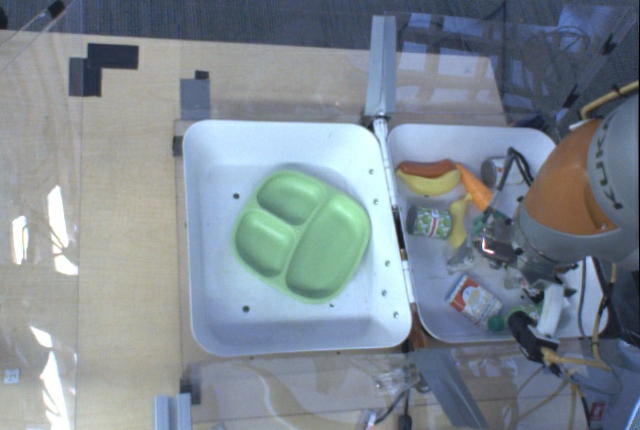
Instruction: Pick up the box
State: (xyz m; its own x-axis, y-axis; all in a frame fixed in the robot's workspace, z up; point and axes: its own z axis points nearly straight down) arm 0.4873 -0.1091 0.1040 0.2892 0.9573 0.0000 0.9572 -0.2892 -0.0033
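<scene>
The box (471, 299) is a small red and white carton lying flat near the front edge of the right bin (432, 318). My gripper (487, 251) hangs over the middle of that bin, just above and slightly right of the box. The grey wrist and orange band of the arm (565, 193) cover the right half of the bin.
In the right bin lie a banana (430, 183), a red piece (428, 168) on top of it, a carrot (476, 188) and a small green-labelled can (431, 222). The left bin (210, 218) holds a green divided plate (302, 235). A metal divider (380, 68) stands behind the bins.
</scene>
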